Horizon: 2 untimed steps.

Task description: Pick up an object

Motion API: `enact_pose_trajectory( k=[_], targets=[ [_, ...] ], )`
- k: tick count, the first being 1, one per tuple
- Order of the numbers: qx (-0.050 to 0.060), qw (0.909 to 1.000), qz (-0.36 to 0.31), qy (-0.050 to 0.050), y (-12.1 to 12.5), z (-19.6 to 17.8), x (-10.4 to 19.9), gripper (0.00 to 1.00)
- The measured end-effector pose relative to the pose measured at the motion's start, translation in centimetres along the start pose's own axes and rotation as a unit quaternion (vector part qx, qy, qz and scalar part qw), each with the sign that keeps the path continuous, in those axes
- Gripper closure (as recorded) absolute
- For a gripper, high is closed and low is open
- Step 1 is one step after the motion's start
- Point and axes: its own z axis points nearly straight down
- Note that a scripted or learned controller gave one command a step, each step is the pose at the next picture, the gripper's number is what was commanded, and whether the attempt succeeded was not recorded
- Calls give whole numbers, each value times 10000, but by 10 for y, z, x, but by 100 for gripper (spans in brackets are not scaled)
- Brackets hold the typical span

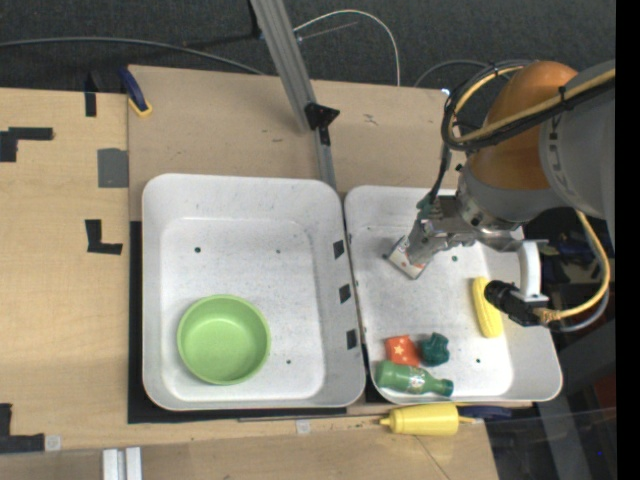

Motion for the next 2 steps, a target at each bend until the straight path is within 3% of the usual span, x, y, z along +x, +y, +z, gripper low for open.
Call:
enact_pose_trajectory(
  k=[2],
  targets=[
    [-2,10000,-8,0,14,2,121,100]
  ],
)
